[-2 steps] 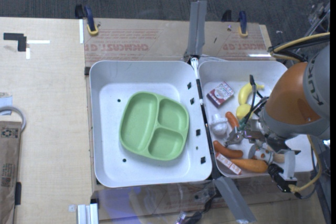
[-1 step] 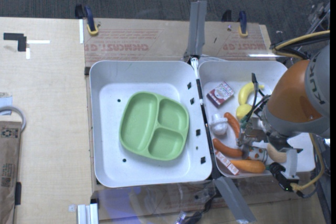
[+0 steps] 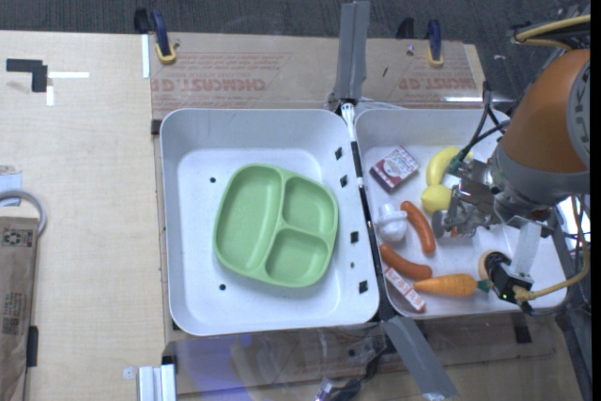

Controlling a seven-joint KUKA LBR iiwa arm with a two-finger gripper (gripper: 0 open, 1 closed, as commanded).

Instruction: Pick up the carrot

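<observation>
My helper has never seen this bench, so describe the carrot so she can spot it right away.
Look in the right-hand white bin, the one next to the bin holding the green plate. Along its near edge lies the carrot, below the gripper. It is bright orange and tapers to a point, unlike the redder, round-ended sausages beside it.

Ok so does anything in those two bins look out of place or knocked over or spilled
Nothing stands out. The green divided plate lies flat in the left bin. The right bin holds a loose jumble: carrot, two sausages, banana, lemon and a small red box, none spilled over the rim.
</observation>
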